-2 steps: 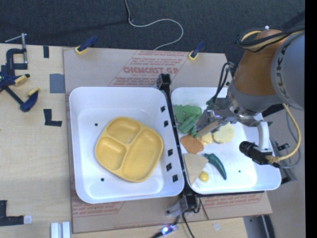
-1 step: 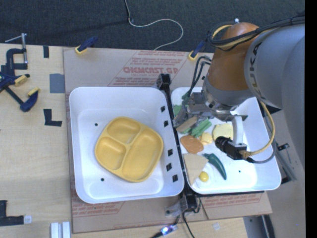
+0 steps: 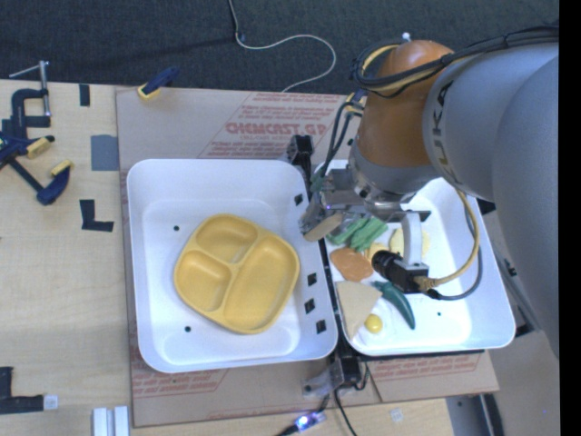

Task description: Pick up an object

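Note:
A yellow divided plate (image 3: 238, 272) lies in the left white bin (image 3: 154, 189). In the right bin (image 3: 486, 321) lie several toy foods: a green bunch (image 3: 361, 234), an orange-brown piece (image 3: 351, 263), a tan wedge (image 3: 359, 300), a small yellow ball (image 3: 373, 324), a dark green pepper (image 3: 398, 302) and a yellow strip (image 3: 397, 241). My gripper (image 3: 329, 218) hangs low over the right bin's left side, just above the green bunch and the orange-brown piece. The wrist body hides its fingertips.
Blue clamps (image 3: 27, 143) sit on the wooden bench at the far left. A cable (image 3: 272, 39) runs over the dark surface behind the bins. My large grey arm (image 3: 508, 125) covers the right bin's far corner.

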`<state>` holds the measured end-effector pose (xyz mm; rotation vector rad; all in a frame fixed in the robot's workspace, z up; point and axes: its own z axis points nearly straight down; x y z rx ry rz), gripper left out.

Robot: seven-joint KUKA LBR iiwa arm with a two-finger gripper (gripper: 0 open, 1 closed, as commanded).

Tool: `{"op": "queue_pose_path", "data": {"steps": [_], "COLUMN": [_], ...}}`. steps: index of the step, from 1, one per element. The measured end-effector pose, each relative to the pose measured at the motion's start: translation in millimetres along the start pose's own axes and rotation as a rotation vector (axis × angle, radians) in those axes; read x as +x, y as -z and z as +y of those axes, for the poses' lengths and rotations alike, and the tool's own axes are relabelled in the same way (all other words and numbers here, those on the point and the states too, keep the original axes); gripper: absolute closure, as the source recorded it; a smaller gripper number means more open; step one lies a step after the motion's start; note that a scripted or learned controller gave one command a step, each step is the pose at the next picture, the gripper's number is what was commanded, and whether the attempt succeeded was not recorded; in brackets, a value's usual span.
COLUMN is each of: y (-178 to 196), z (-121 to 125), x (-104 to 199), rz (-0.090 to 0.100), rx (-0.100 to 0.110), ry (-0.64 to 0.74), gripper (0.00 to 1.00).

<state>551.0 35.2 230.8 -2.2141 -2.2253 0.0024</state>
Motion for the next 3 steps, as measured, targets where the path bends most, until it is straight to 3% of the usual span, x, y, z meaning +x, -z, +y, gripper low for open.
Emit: {"op": "queue_pose_path", "data": {"steps": [1, 3], "y": [-10, -18], "z": [6, 6], "x": [-12, -2], "rz": [-0.003, -0.002], "rx": [0.001, 0.001], "ry": [-0.005, -0.004], "gripper": [1.0, 1.0]}}
